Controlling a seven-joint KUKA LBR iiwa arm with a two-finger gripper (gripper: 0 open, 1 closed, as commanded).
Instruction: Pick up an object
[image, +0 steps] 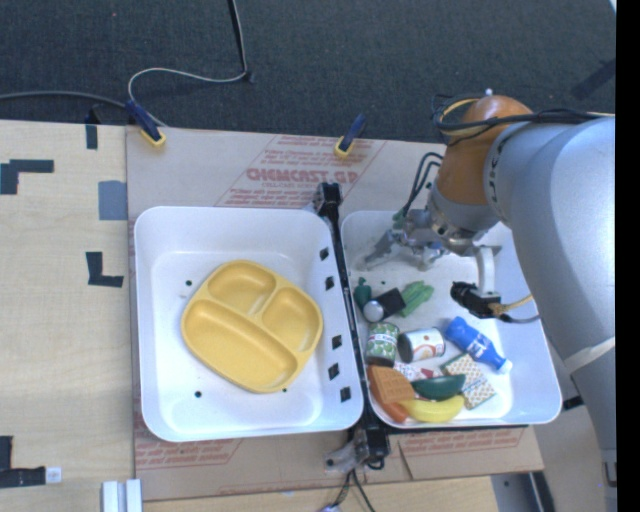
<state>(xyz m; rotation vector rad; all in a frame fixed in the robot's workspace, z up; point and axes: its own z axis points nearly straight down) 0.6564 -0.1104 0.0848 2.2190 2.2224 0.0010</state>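
While the arm (560, 190) reaches in from the right, its gripper (408, 245) hangs over the far part of the right bin (520, 405), fingers pointing toward the divider; whether they are spread or pressed together I cannot tell, and nothing is visible between them. Count: two white bins, side by side. Left bin (160, 300) holds one item, a yellow divided plate (252, 323) with three compartments, lying flat near the bin's middle. Right bin holds the clutter, all in the half nearer the camera than the gripper. One dark cylinder with a pale cap (384, 304) and one green leafy piece (416, 294) lie just beside each other, nearest to the gripper, just below it in the view and apart from it. Below those: one small green-labelled can (381, 345) against the divider side, one white can on its side with a red mark (422, 345), one blue bottle (474, 343) tilted toward the right bin's right wall. At the near edge of the right bin: one orange piece (388, 386), one yellow banana (435, 409), one dark green piece (438, 388), one checkered packet (474, 388), packed together and touching. All of these are farther from the gripper than the cylinder and leafy piece. Two yellow-and-blue clamps (147, 122) pin the cardboard sheet (290, 175) beyond the bins' far edge. One black cable (238, 40) runs over the dark floor beyond that.
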